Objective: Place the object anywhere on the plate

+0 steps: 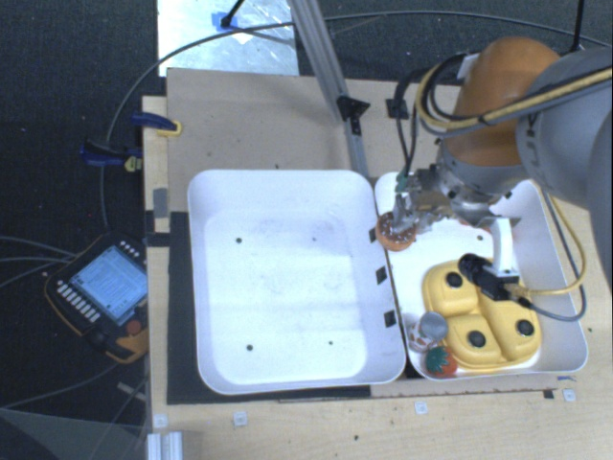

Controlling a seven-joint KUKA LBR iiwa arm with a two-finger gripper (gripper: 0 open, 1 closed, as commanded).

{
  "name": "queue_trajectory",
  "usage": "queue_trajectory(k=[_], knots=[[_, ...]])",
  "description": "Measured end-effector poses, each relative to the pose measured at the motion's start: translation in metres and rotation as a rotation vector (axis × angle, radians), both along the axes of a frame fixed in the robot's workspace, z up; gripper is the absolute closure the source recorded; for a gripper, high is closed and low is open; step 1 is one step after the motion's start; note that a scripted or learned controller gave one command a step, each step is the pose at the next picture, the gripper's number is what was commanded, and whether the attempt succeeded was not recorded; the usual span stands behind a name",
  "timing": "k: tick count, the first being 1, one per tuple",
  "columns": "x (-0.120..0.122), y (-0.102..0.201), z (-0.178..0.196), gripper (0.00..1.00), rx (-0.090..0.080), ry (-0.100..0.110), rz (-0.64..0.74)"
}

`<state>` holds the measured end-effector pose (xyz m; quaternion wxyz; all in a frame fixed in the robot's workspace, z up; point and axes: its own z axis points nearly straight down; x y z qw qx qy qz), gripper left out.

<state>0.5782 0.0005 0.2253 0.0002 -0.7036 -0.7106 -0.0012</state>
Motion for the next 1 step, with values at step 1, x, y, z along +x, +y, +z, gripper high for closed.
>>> queue_trajectory(k=[1], knots=[[-0.0117, 0.0593, 0.0060, 1.00, 0.000, 0.001, 0.001]])
